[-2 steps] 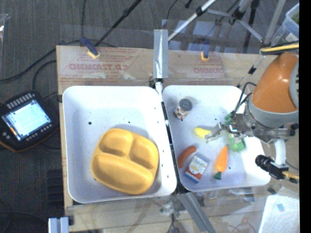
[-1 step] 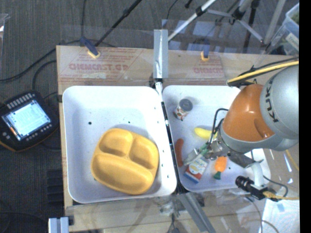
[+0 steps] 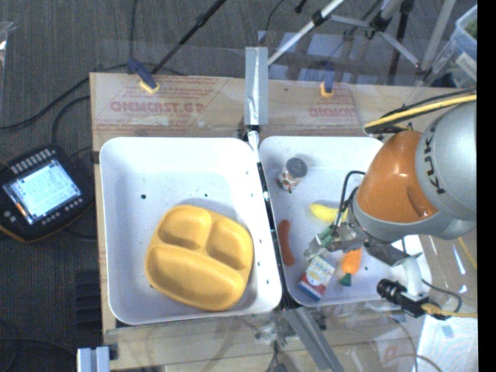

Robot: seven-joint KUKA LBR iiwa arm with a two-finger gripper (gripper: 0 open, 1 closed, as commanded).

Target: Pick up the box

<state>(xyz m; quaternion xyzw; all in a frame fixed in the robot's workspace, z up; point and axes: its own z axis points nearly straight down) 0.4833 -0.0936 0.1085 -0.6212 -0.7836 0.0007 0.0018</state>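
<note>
The box (image 3: 316, 276) lies in the right bin (image 3: 273, 208), close to that bin's near wall and a little right of the sausage (image 3: 284, 242), a thin red-brown piece lying along the divider between the two bins. It is a small carton with a red and white face and a blue end toward the near wall, and its long axis runs at a slant, from the blue end near the bin's front wall up and to the right, toward the arm. The gripper (image 3: 332, 239) hangs just above that upper end, so the box lies below and slightly left of it in the camera view, with the two very close. Whether they touch cannot be told from this angle, and the arm's orange band and grey wrist hide too much of the pincer to say how it is set. An orange carrot-like piece (image 3: 349, 265) sits just right of the box, near enough to get in the way of a closing grasp. A yellow banana-like piece (image 3: 322, 211) lies farther back from the box, beyond the gripper, and a small can (image 3: 293, 173) stands farther back again. My judgement is that the coming move depends on squaring the pincer across the box's short width and centring it further toward the blue end.
</note>
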